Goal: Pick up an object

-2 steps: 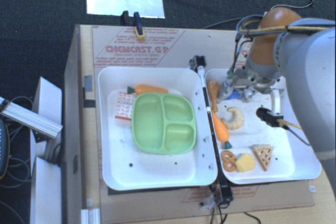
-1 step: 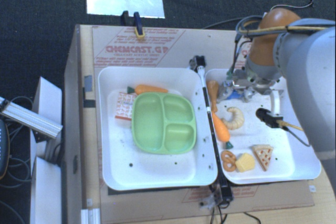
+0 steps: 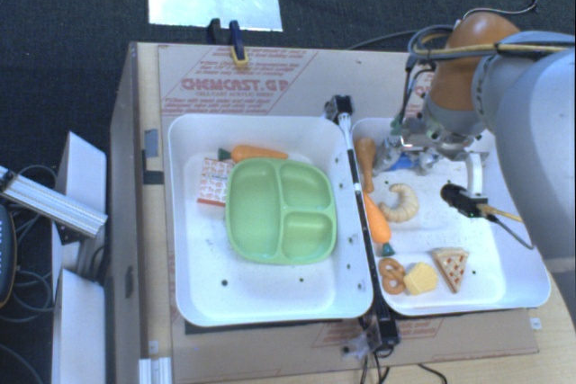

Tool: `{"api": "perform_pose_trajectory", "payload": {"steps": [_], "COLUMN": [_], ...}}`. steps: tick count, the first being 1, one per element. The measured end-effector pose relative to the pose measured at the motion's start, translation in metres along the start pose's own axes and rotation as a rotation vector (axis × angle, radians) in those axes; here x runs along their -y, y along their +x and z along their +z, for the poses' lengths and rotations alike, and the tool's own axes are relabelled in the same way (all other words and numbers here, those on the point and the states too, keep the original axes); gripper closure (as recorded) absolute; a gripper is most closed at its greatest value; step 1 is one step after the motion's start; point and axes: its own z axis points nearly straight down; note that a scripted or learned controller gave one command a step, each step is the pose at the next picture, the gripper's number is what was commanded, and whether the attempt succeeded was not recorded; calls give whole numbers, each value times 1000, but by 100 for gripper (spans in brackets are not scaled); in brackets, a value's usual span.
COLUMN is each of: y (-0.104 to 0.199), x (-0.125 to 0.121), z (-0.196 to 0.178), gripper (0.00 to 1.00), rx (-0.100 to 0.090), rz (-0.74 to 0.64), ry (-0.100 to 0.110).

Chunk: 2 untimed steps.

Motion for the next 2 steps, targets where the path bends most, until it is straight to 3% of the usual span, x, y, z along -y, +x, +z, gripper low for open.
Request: {"api": "perform_pose_trajectory", "payload": {"steps": [2], "y": [5], "x": [1], "z": [0], "gripper": [0], "rx": [13], "rz": [2], "ry": [-3]}}
